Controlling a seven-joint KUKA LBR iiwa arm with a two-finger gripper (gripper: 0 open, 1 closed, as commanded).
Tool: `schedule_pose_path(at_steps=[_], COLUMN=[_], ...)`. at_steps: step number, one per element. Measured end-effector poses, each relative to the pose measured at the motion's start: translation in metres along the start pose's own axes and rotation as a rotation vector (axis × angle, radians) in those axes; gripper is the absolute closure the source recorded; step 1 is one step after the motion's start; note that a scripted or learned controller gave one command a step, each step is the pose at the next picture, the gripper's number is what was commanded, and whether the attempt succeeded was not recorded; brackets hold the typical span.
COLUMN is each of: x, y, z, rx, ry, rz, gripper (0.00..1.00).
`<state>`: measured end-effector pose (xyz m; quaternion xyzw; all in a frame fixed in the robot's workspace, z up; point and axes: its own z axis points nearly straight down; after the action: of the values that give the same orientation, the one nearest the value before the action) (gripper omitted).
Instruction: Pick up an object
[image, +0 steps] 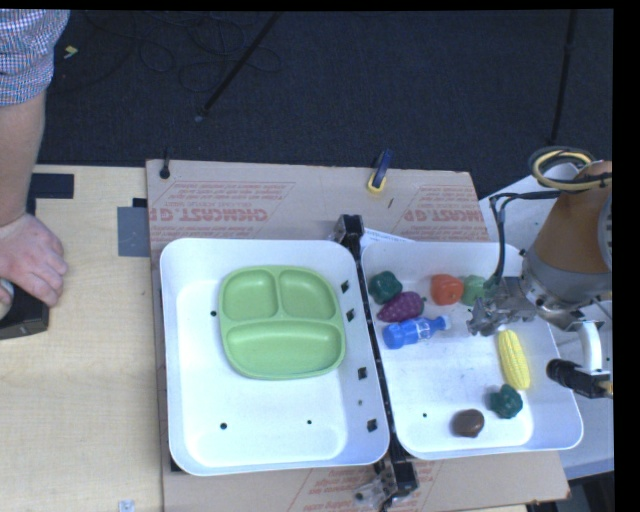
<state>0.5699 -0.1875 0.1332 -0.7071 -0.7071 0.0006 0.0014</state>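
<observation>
The arm (572, 235) reaches in from the right, wrist angled down leftward.

Bright, even overhead light; soft, slightly grainy picture.

The two white bins (190, 300) are the brightest areas and nearly wash out, the left one losing surface detail around the green divided plate (282, 322). Shadows are faint and short, tucked close beneath the toys at right of centre. The dark floor (330, 90) across the top of the frame falls to near black. Edges look soft throughout, and the gripper (492, 318) at the right reads blurred.
</observation>
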Motion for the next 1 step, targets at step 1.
schedule_pose_path(at_steps=[1], x=[-0.0100], y=[0.0068], z=[-0.0483], rx=[-0.002], ry=[-0.001], rz=[0.000], gripper=[1.00])
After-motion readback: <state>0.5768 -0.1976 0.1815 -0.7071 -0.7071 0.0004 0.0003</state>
